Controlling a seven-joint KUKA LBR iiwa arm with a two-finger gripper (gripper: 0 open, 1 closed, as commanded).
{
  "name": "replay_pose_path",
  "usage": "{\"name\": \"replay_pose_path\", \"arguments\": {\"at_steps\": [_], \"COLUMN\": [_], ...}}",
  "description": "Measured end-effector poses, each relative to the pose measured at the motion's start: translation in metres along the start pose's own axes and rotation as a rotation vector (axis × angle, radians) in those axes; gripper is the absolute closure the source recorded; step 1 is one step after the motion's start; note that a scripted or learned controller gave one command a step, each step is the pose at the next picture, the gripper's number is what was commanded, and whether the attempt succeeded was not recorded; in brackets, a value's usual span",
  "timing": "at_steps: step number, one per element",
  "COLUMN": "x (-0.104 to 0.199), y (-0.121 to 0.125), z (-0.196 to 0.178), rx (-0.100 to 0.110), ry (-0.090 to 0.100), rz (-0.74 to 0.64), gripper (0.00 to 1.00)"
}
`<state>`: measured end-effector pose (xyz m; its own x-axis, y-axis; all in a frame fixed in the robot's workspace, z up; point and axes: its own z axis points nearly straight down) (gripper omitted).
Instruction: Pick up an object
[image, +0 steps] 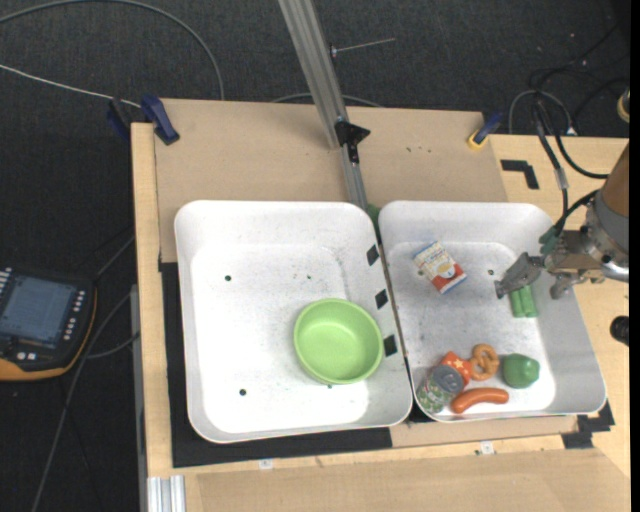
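My gripper (538, 280) hangs over the right side of the right bin (560, 330), its two dark fingers spread open. A small green block (523, 302) lies on the bin floor just below the left finger (517, 273), and it is not clamped. To the left lies a small white and red carton (440, 267). At the bin's near edge sit a green round fruit (519, 371), a pretzel (484, 360), a red sausage (478, 400) and a small can (441, 382).
A light green bowl (338, 341) stands in the left bin (230, 300), near its right wall. A metal pole (325, 75) slants down to the ridge between the bins. Cables (550, 130) trail over the bench at the back right.
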<state>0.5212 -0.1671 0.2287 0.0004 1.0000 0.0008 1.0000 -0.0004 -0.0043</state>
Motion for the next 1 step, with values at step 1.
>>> {"name": "replay_pose_path", "arguments": {"at_steps": [1], "x": [0.0091], "y": [0.0008], "z": [0.0470], "rx": [0.000], "ry": [0.000], "rz": [-0.001], "gripper": [0.00]}}
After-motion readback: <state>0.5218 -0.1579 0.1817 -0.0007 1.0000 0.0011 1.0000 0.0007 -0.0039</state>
